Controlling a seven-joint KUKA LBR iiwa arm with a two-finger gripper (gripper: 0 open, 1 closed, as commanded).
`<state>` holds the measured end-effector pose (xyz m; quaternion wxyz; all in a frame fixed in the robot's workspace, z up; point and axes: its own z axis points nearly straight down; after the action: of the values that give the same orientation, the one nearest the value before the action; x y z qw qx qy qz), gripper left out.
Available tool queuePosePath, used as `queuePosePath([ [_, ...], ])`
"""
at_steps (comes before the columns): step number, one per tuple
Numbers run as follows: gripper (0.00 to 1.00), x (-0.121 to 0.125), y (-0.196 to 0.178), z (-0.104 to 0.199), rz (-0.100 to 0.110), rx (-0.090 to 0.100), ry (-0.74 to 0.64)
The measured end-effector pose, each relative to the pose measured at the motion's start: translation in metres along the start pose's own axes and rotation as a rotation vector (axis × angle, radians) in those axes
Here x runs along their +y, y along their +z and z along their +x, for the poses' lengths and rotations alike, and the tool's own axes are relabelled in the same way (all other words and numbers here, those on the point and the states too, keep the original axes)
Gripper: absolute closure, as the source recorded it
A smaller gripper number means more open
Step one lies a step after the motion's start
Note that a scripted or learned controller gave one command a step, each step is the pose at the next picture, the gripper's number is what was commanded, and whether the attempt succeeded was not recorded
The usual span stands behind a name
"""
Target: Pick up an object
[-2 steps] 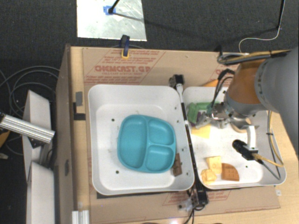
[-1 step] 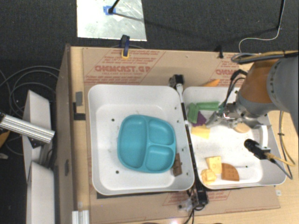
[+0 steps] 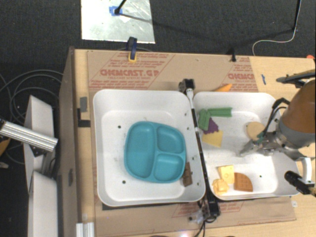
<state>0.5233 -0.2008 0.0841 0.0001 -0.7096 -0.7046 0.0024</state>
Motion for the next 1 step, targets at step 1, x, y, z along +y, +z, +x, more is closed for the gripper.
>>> queuePosePath([
  [1,0.00,0.0770,-0.0021,0.0079,-0.012,0.001,-0.014],
])
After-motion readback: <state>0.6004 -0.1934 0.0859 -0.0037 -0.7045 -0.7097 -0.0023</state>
